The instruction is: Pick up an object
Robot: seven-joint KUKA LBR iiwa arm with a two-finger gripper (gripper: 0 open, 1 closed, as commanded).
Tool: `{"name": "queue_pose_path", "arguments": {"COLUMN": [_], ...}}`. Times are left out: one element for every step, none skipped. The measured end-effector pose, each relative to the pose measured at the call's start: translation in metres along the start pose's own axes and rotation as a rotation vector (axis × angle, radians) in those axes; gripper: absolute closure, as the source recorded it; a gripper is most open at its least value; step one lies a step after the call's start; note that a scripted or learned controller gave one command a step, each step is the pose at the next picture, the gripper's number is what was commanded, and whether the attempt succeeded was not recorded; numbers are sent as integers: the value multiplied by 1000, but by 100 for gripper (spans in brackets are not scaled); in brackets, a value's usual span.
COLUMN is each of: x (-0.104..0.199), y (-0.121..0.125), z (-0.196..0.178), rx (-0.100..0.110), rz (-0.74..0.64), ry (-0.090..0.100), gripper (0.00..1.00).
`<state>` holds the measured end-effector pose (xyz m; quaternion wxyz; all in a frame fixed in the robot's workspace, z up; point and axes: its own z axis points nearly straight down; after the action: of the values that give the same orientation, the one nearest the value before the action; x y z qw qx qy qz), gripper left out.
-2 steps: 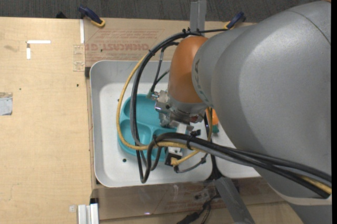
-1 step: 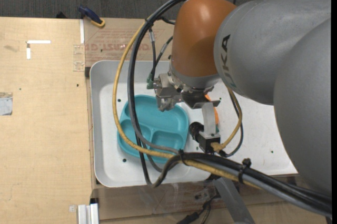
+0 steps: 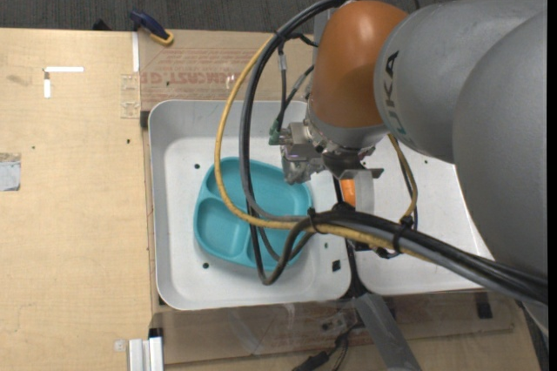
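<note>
a teal divided plate [image 3: 228, 217] lies flat in the left white bin [image 3: 174, 186], its moulded compartments showing as shallow hollows, one long and curved along the left side and others toward the right. its colour is an even, glossy turquoise. yellow and black cables [image 3: 252, 186] from the arm hang across its right half and hide part of the rim.

the arm [image 3: 452, 99], grey with an orange band, reaches in from the right and covers much of the right bin [image 3: 435, 212]. the gripper [image 3: 306, 162] sits below the orange band, over the upper right edge of the plate, near the divide between the two bins. whether it touches the plate i cannot tell, and whether it is released or clenched i cannot tell, since the wrist hides it. a small orange thing [image 3: 348, 191] shows just right of the gripper.
</note>
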<state>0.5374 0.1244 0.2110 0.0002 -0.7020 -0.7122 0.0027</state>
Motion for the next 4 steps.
{"name": "queue_pose_path", "arguments": {"x": [23, 80, 21, 46], "y": [12, -55, -22, 17], "z": [-17, -2, -51, -55], "rx": [-5, -2, -8, -9], "rz": [-639, -834, -1089, -1567], "ry": [0, 0, -2, -3], "gripper": [100, 100, 100, 100]}}
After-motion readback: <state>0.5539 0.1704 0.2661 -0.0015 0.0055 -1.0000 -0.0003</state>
